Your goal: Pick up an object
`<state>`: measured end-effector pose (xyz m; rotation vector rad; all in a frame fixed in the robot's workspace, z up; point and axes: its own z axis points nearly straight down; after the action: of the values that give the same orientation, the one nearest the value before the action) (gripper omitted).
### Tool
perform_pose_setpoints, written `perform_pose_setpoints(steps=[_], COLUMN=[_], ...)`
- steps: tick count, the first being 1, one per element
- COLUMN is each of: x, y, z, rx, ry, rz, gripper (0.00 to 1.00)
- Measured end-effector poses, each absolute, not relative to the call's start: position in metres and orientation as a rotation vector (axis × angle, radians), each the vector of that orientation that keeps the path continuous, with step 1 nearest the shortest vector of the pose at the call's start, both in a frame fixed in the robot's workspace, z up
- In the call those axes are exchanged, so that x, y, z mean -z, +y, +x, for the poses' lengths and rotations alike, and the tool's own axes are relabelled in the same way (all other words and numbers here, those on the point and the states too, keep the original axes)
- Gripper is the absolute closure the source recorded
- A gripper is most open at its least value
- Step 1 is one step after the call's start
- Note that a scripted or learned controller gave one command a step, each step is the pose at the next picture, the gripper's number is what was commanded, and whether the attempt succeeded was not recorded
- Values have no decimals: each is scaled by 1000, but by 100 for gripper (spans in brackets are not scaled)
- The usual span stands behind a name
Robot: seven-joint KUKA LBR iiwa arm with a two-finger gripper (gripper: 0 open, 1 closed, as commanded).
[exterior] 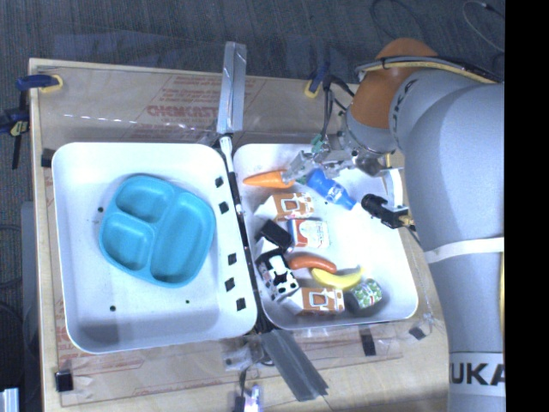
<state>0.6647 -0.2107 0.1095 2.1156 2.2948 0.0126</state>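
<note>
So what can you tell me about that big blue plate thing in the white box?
The blue tray is a divided food plate that looks like smooth, slightly shiny plastic, with rounded corners. Raised ridges split it into three compartments: two smaller ones on the camera view's left side and one larger on its right. It lies flat, right way up and turned at an angle, near the middle of the left white bin. It rests on the bin's floor, and I see nothing else touching it.
</note>
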Motion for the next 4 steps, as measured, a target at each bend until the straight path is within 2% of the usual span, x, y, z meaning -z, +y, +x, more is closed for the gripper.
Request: perform_pose_setpoints(steps=[1, 2, 3, 4], x=[-109, -124, -121, -92], y=[-209, -209, -209, -208], z=[655, 657, 656, 649], rx=[-22, -22, -18, 1], ry=[2320, 2321, 2324, 2352], rz=[2073, 2062, 2064, 2081], gripper=[0, 100, 0, 0])
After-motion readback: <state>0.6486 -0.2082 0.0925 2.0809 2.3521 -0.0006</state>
